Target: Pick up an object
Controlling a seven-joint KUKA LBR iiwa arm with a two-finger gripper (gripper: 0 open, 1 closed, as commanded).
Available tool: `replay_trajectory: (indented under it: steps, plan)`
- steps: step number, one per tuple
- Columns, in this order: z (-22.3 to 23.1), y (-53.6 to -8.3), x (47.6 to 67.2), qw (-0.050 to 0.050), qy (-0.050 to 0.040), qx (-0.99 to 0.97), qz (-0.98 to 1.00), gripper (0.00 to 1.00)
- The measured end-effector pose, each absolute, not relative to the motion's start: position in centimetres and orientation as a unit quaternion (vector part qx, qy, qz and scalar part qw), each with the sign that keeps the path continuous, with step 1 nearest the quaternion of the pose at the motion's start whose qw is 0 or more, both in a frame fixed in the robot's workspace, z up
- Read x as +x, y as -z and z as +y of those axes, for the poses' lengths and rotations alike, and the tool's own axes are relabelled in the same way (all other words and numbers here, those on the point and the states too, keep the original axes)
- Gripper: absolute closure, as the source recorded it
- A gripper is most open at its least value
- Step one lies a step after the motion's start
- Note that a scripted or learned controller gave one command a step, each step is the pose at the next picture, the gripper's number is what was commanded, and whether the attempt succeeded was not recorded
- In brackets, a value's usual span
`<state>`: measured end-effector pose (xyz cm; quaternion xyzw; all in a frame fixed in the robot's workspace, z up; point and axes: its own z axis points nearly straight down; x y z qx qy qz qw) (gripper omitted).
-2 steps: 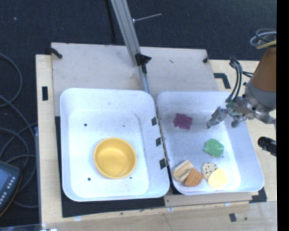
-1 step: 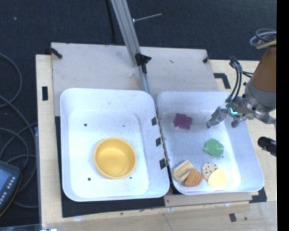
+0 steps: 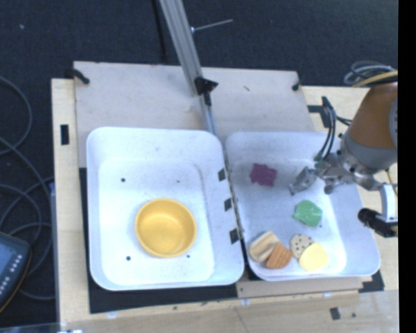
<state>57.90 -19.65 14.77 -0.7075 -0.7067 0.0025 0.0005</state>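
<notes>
Apparently open and holding nothing, the gripper [image 3: 312, 180] hangs near a rounded, glossy green object [image 3: 308, 213]

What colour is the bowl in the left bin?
Yellow; the bowl shows clearly in the camera view.

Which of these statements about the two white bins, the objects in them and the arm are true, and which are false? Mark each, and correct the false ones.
1. The yellow bowl sits in the left bin. True.
2. The purple piece lies in the same bin as the bowl. False: it lies in the right bin.
3. The gripper is above the right bin, between the purple piece and the green piece. True.
4. The green piece is clamped in the gripper. False: it lies on the bin floor, apart from the gripper.
5. The yellow piece lies near the right bin's front edge, beside a spotted piece. True.
</notes>
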Motion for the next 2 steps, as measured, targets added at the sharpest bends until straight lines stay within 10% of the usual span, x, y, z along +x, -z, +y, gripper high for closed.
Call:
replay_trajectory:
  steps: [1, 2]
  plan:
    - [-19.8, -9.9, 57.9, -0.001, -0.0016, -0.708, -0.706, 0.00]
    - [-19.9, -11.2, 58.0, -0.003, 0.0009, -0.709, -0.705, 1.00]
